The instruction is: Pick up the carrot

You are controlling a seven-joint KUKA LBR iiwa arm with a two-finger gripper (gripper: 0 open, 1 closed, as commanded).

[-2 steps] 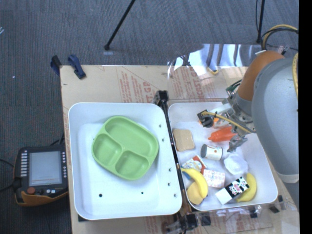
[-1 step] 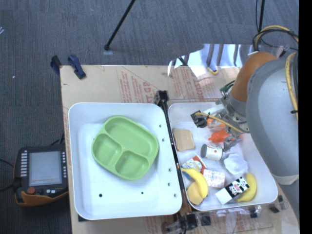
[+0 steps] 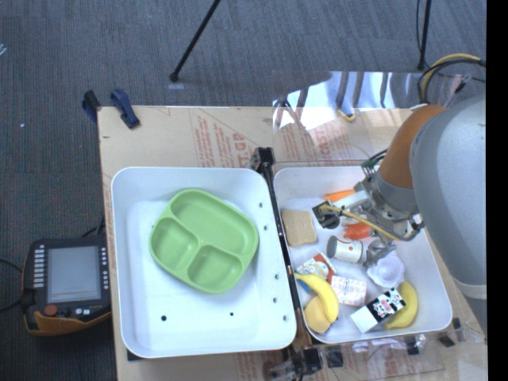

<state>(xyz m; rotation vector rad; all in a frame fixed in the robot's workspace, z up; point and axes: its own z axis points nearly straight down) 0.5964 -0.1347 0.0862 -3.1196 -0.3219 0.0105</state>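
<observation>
Carrot (image 3: 341, 194) first — its orange tip is poking out just left of the wrist, lying in the upper middle of the right bin (image 3: 294, 182), with the rest of it running under the arm. Working down in size: the arm (image 3: 456, 189) is looming over the bin's right side, and the left bin (image 3: 127, 324) is carrying a green divided plate (image 3: 205, 240). In the right bin, bananas (image 3: 321, 298) are sitting at the bottom left and another banana (image 3: 408, 305) at the bottom right, a slice of bread (image 3: 300, 227) is resting left of the carrot, and a small white cup (image 3: 346, 249) is lying on its side just below. The gripper (image 3: 359, 222) is hanging low amid the clutter near another orange-red piece — whether the pincer is spread or closed, I cannot tell, and nothing is visibly sitting between its tips.

Doing this well, I'm judging, is meaning squaring the pincer across the carrot's narrow width, not along it, and coming down clear of the cup and the bread so neither is getting nudged — then lifting straight up, slowly, since a tapered, smooth thing is likely slipping if gripped near the tip
</observation>
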